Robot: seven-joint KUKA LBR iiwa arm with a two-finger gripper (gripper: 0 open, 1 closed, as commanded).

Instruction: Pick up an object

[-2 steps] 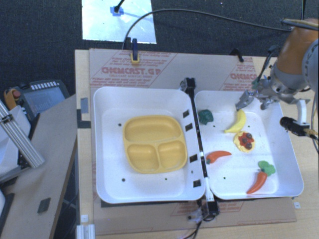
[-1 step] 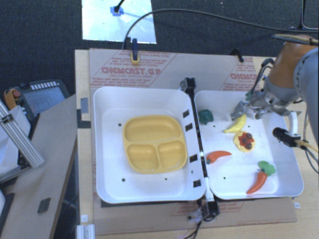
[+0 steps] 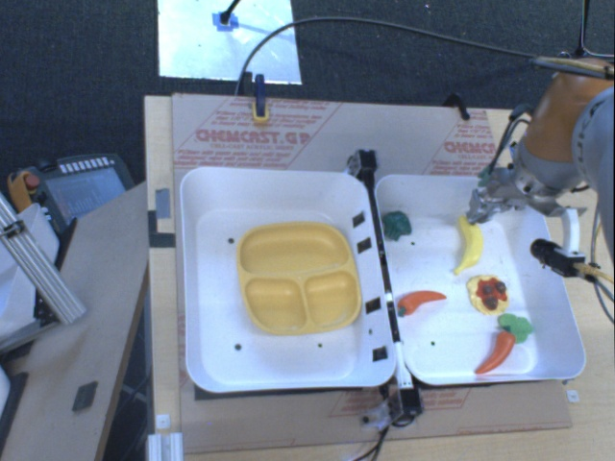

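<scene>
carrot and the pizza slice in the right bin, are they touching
Apart. The camera view shows bare white bin floor between the pizza slice and the carrot, which lies nearer the bin's front edge.

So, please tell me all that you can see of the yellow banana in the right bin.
The banana is a small, bright yellow toy that looks like plastic, smooth and curved. It lies flat on the floor of the right bin, in its upper half, its length running roughly top to bottom of the view. The gripper is right at its top end; whether they touch is unclear. No other item touches it.
</scene>
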